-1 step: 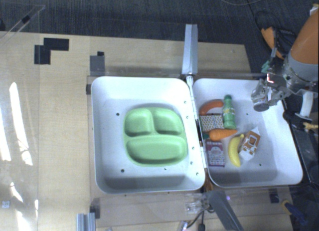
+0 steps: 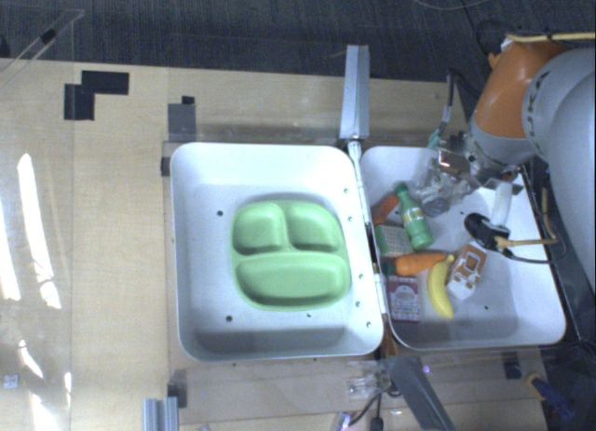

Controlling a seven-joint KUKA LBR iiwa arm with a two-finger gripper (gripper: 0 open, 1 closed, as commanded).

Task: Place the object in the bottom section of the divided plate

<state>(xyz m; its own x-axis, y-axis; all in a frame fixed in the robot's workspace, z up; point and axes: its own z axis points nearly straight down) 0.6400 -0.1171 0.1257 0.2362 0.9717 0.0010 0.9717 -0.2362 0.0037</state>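
A light green divided plate [image 2: 289,252] lies in the left bin [image 2: 200,317], with two small sections at the top and one wide section at the bottom. All its sections look bare. My gripper [image 2: 438,189] hangs over the upper part of the right bin [image 2: 531,322], just right of a green bottle [image 2: 413,219]. I see nothing held in it. Below the bottle lie an orange carrot [image 2: 421,262], a yellow banana [image 2: 438,290] and a small white and brown box [image 2: 466,271].
An orange-red item [image 2: 385,206], a green packet [image 2: 392,238] and a dark red packet [image 2: 403,298] lie along the right bin's left wall. A metal divider post [image 2: 355,94] stands between the bins at the back.
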